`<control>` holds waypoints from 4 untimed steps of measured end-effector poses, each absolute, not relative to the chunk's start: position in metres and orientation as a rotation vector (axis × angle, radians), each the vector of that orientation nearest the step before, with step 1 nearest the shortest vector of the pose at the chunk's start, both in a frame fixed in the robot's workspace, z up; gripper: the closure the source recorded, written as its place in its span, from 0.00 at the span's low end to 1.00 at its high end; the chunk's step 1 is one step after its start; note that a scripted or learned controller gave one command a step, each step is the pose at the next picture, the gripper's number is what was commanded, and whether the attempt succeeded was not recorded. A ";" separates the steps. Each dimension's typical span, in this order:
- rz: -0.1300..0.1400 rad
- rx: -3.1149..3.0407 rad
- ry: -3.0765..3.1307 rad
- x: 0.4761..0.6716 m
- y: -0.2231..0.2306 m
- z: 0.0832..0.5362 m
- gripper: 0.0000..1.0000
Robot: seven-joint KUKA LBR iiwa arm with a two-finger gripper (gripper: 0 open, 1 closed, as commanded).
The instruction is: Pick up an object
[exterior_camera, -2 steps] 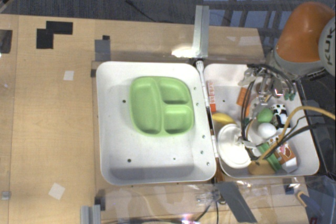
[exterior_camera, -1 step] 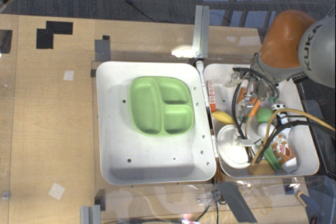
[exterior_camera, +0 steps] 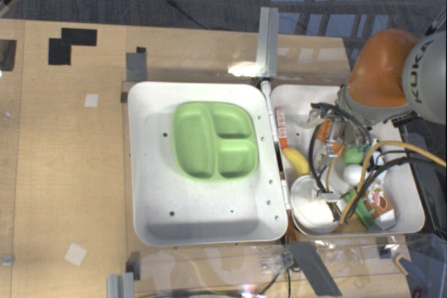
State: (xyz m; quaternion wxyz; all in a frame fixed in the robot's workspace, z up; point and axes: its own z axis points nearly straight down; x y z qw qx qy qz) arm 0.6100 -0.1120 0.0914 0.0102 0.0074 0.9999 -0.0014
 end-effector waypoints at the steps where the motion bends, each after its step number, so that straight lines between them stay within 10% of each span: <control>1: -0.005 0.036 3.119 0.607 -0.103 0.091 0.00; 2: -0.005 0.096 3.109 0.595 -0.103 0.093 0.00; 3: -0.001 0.179 3.120 0.643 -0.099 0.090 0.00; 4: -0.001 0.188 3.120 0.617 -0.101 0.090 0.00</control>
